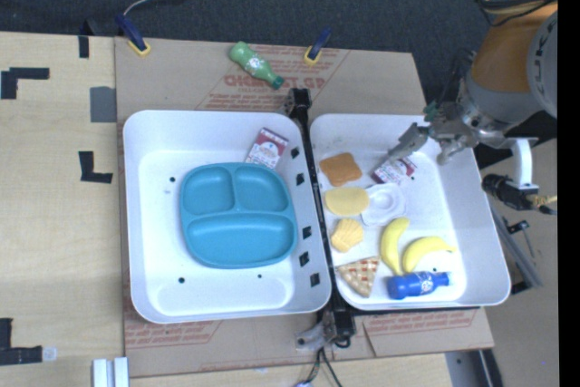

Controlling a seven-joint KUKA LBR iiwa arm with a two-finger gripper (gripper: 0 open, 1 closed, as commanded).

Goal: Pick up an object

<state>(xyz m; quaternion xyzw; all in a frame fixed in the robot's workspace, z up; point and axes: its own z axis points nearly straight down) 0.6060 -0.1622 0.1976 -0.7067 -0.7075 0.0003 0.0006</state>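
Since the gripper (pixel 419 139) stands with fingers spread above the small red-and-white packet (pixel 395 169) near the right bin's (pixel 476 195) back edge, treat the packet as light, thin and crushable, gripping across its narrow sides.

Two white bins (pixel 145 222) sit on brown cardboard (pixel 381 72) printed in red. The tray (pixel 238 215) is plain sky blue. A green bottle (pixel 255 65) has a red label, and the blue bottle (pixel 416 284) a white cap. Bananas (pixel 410 247) are yellow, the toast (pixel 340 168) orange, the waffle (pixel 360 275) tan with red. The packet (pixel 267 148) looks red and white, though blurred.
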